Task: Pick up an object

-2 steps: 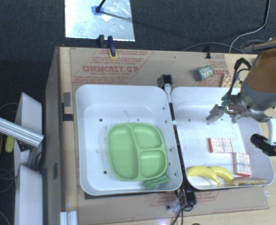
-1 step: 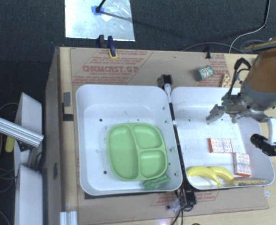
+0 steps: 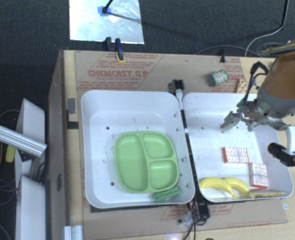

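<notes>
While apart, card box below gripper.

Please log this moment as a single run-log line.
gripper: open, over right bin, holding nothing | banana, two red boxes: in right bin | green tray: left bin

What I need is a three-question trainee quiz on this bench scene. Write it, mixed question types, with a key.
1. Which bin holds the green divided plate?
A. the view's left bin
B. the view's right bin
2. True or false: the banana lies in the same bin as the plate.
3. How many red-and-white boxes lie in the bin under the gripper?

Key: 1 A; 2 false; 3 two.
</notes>
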Tool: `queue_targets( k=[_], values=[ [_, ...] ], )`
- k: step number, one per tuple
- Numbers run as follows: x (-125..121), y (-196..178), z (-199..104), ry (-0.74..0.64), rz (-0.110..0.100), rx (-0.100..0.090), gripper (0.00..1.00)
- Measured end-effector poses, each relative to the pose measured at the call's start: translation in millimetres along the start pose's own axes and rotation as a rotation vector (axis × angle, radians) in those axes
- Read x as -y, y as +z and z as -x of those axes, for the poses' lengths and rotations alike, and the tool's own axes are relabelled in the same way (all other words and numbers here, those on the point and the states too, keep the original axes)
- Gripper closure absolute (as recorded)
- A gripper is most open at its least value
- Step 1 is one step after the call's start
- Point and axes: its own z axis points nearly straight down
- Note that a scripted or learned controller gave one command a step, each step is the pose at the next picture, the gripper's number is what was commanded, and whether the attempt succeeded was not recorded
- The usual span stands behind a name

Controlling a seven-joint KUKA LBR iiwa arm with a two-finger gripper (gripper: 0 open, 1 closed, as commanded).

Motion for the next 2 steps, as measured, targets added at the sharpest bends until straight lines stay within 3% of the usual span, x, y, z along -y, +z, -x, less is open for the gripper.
queue_targets(
  k=[2],
  values=[
    [0.0,0.0,0.0,0.0,0.0,0.0,0.0]
  ],
)
